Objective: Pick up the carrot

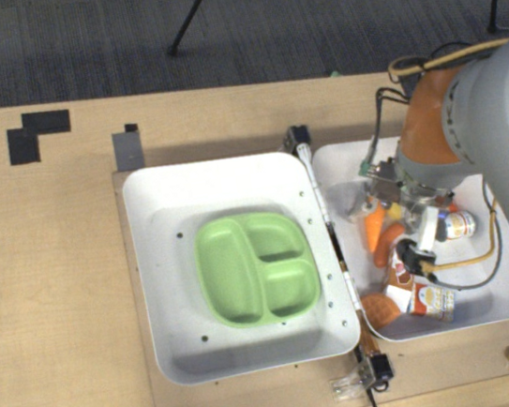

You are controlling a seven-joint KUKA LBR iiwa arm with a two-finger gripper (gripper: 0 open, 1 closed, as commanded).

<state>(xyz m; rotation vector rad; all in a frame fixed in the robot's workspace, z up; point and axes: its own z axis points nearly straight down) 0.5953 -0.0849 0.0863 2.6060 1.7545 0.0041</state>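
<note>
The carrot [373, 230] is an orange tapered piece lying in the right bin [497, 304], close to that bin's left wall. My gripper [396, 213] comes down from the arm's orange band and hangs right beside the carrot, at its right edge, low over the bin. Whether it touches the carrot cannot be made out. An orange-red rounded piece [391, 242] lies directly below the gripper, against the carrot.
The right bin also holds a small can [457, 224], a red and white carton [424, 298] and a brown round item [379, 308]. The left bin [177, 352] bears a green divided plate [256, 266]. A metal divider [326, 225] separates the bins.
</note>
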